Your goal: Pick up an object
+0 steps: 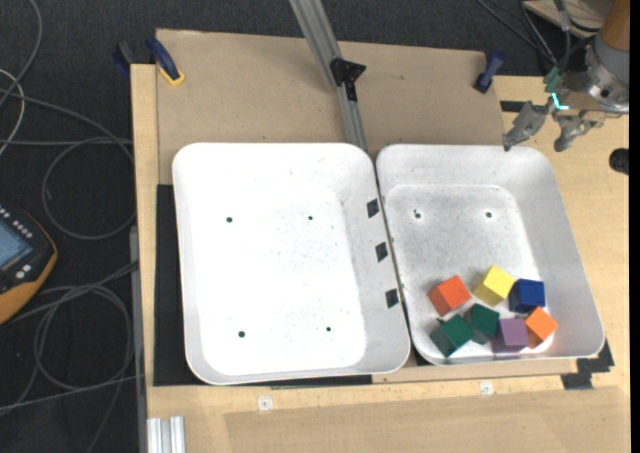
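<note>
Fingers point(520, 127) spread, well apart from small, bright, clustered cubes point(492, 313).

Two shallow plastic bins are sitting side by side on the wooden bench point(300, 71). A cluster of small cubes point(490, 311) is lying in the near right corner of the right bin point(560, 211); the left bin point(200, 201) is lying beside it. The two-finger gripper point(540, 129) is hanging over the right bin's far right corner.
</note>
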`<state>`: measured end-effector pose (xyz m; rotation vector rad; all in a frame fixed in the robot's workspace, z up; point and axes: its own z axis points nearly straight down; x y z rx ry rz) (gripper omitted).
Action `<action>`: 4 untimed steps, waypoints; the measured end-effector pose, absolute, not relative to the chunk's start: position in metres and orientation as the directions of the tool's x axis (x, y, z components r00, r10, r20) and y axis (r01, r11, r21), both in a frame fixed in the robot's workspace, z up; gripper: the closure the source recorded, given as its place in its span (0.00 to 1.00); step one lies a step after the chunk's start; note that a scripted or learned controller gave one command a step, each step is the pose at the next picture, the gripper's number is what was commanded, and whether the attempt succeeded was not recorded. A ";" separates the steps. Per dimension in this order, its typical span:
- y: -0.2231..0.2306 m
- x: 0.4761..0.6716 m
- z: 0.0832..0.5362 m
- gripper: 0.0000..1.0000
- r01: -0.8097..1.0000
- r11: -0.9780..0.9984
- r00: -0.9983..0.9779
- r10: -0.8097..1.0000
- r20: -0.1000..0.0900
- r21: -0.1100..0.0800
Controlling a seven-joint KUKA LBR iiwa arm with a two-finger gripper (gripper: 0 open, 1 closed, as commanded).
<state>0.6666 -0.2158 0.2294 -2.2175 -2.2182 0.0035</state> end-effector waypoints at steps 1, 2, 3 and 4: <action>-0.216 0.668 0.233 0.00 1.000 0.002 -0.002 1.000 0.000 -0.001; -0.216 0.672 0.189 0.00 1.000 0.002 -0.002 1.000 0.001 -0.004; -0.206 0.674 0.137 0.00 1.000 0.002 -0.002 1.000 0.002 -0.006; -0.205 0.674 0.097 0.00 1.000 0.002 -0.002 1.000 0.000 -0.004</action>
